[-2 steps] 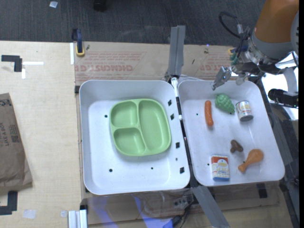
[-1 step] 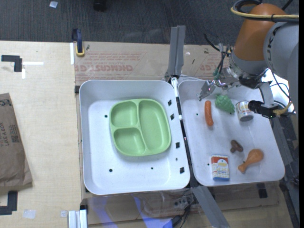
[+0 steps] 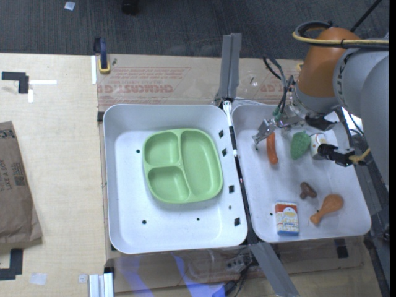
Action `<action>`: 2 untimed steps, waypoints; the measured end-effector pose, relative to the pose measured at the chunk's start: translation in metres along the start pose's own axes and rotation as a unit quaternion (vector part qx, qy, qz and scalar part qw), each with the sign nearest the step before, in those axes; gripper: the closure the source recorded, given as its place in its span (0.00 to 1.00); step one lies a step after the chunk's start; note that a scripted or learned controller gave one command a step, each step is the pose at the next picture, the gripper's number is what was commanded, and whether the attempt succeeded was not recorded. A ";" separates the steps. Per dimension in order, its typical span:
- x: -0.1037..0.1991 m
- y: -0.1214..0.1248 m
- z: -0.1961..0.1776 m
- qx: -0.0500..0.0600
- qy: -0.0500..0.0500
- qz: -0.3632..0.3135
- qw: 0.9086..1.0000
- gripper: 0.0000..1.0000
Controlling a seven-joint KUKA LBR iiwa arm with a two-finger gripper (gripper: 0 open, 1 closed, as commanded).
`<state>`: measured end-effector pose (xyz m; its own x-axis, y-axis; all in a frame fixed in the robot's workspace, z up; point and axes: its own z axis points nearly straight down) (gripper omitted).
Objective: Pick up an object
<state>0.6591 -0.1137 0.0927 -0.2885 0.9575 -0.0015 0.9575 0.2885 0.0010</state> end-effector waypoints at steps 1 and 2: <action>0.032 -0.009 -0.100 0.000 0.000 -0.008 1.000 0.00; 0.104 -0.031 -0.149 0.001 0.001 -0.023 1.000 0.00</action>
<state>0.5993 -0.0225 0.2412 -0.3320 0.9433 -0.0004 0.9433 0.3320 -0.0009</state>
